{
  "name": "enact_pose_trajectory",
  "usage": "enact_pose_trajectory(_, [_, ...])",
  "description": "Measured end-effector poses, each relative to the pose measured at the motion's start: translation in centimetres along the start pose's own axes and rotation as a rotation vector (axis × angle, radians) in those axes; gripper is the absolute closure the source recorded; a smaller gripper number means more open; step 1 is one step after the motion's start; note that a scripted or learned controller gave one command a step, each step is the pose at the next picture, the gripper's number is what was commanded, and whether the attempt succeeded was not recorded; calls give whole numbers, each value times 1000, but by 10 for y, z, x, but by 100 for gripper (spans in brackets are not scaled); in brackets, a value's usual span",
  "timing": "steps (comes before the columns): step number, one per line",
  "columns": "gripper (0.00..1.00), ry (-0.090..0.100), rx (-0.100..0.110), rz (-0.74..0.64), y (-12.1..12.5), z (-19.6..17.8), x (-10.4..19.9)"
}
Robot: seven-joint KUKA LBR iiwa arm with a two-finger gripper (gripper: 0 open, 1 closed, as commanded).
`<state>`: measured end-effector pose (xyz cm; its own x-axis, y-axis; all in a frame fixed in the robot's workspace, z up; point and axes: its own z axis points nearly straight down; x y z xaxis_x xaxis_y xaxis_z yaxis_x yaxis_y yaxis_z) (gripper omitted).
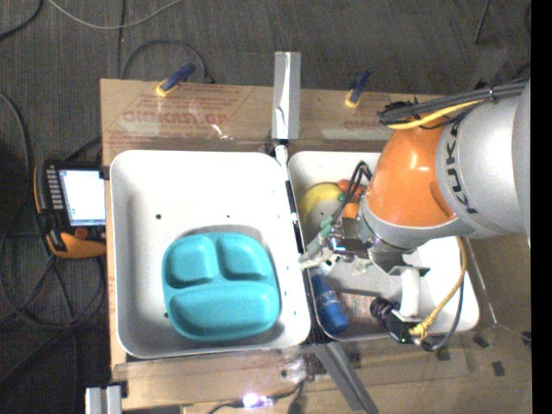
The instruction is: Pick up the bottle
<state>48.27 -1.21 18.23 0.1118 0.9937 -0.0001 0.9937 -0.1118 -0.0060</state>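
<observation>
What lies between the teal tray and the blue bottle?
In the camera view, the two bins' adjoining white walls separate the teal tray in the left bin from the blue bottle in the right bin.

arm [431, 179] over right bin [470, 313] | blue bottle [329, 303] at its left wall | teal tray [222, 286] in left bin [138, 197]

The bottle [329, 304] is blue, lying on its side in the right bin [470, 317], near that bin's front left corner, its upper end partly hidden under the arm's wrist.
</observation>
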Motion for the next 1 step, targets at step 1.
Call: enact_pose_trajectory(1, [0,0,-3,-246,-1,-6,13])
